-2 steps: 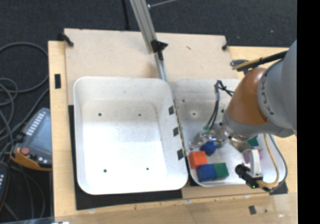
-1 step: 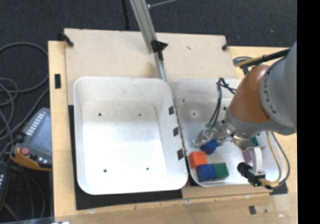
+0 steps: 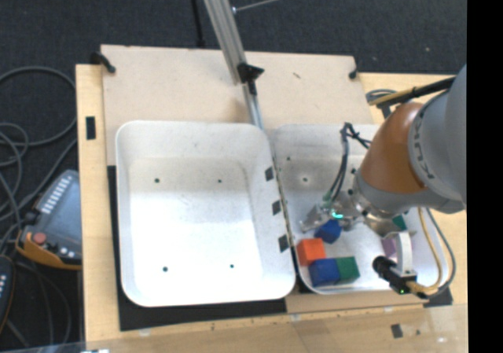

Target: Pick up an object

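Observation:
My gripper hangs low in the right bin, reaching in from the right under the grey and orange arm. A blue object lies right at the gripper's tip, partly hidden by it. Just below, near the bin's front wall, sit an orange block, a blue block and a green block, close together. A purple object and a bit of green show to the right, under the wrist.
The left bin stands beside the right one, sharing a divider with black clips. A slanted metal rail rises behind the bins. Cables run along the wrist and lie at the far left, next to a pendant.

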Controlling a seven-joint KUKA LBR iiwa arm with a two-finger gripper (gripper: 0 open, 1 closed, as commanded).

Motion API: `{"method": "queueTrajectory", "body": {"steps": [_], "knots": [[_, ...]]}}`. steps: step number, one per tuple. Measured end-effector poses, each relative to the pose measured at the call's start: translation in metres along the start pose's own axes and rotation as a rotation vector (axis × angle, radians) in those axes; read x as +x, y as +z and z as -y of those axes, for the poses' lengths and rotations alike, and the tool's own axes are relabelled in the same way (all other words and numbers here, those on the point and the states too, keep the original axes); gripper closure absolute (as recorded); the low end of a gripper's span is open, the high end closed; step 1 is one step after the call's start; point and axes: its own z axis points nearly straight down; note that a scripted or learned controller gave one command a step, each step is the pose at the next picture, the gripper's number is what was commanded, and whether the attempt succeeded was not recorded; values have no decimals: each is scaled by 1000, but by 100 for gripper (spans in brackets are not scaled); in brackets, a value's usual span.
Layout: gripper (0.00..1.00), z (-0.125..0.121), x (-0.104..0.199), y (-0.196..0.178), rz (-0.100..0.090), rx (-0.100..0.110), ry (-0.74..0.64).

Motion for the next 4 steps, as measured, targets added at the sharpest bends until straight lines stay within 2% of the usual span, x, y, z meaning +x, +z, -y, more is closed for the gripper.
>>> {"method": "queueTrajectory", "body": {"steps": [1, 2, 3, 4], "knots": [[100, -1, -2, -11, 1, -4, 2], [100, -2, -3, -21, 3, -7, 2], [100, -23, 85, -92, -6, -2, -18], [100, -23, 149, -88, -5, 6, -16]]}}
